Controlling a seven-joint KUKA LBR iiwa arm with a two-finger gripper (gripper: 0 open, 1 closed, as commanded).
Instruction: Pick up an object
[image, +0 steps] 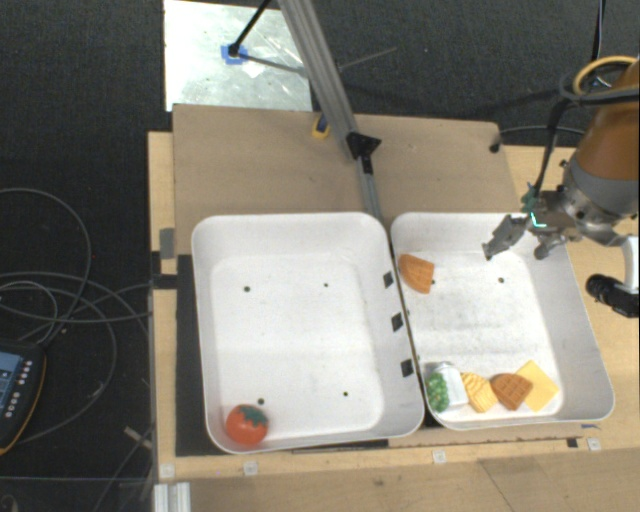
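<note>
- gripper (520, 236) over the back right corner of the right bin (590, 345); fingers look apart, nothing between them
- grey arm with orange band (610, 150) comes in past the right bin's back right corner
- nearest candidate: orange wedge-shaped toy (417, 272) at the right bin's back left, near the divider side, well apart from the gripper
- front edge of right bin, left to right: green-and-white toy (442, 386), yellow ridged piece (479, 392), brown waffle-like piece (510, 389), yellow cheese-like slab (539, 384); these sit touching or just beside each other
- left bin (210, 300): red tomato-like toy with green top (246, 424) in the front left corner
- progress: nothing picked yet, every object lies on a bin floor; judged early stage, approach and grasp both left to do
- which object is the target: cannot tell
- handheld pendant (15, 390) on the floor beyond the bench's left edge; screen too small to read
- no readable brands, labels or writing anywhere
</note>
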